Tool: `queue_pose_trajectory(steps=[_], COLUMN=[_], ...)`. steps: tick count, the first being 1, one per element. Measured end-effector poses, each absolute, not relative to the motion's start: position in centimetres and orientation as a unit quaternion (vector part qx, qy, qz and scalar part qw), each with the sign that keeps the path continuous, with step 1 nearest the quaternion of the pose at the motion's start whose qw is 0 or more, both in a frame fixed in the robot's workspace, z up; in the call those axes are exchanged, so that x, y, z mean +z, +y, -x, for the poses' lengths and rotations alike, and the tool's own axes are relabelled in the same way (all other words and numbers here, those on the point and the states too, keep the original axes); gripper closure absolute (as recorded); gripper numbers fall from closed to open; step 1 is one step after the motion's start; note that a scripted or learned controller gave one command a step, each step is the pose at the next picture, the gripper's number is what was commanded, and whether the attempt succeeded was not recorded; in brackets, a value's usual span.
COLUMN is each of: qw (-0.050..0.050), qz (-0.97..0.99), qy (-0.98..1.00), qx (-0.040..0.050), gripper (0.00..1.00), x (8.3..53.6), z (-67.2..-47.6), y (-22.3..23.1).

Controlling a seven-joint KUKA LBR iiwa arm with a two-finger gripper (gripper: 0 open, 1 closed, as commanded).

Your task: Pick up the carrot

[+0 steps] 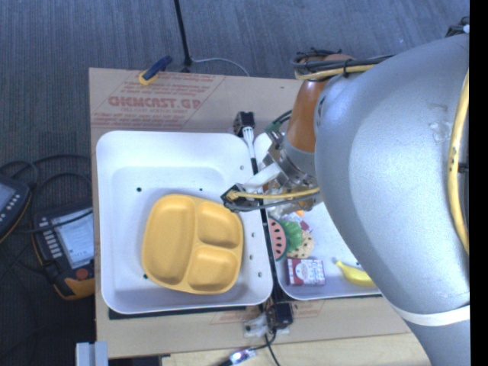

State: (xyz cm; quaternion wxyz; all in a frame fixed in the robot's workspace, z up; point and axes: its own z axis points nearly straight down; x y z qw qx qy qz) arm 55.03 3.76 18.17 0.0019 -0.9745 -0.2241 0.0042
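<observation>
Gripper (245, 197) hung over the divide between the two bins; I couldn't tell its state. I couldn't pick out the carrot. Just beside it in the right bin (320, 292) lay a watermelon slice (277, 237); the left bin (130, 158) carried a yellow tray (192, 242).

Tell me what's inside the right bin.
Showing in the right bin: a watermelon slice, a red-and-white carton and a banana. The grey arm covers the rest, so a carrot there can't be confirmed.
</observation>
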Motion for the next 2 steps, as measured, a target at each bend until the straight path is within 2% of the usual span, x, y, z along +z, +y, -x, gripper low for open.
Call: queue_pose_trajectory(steps=[1,2], qw=[0.001,0.002], qz=[0.975,0.895], qy=[-0.224,-0.446], qx=[0.0075,0.0046], gripper=[1.0,1.0], x=[19.0,19.3], z=[-55.0,-48.2], y=[3.5,2.4])
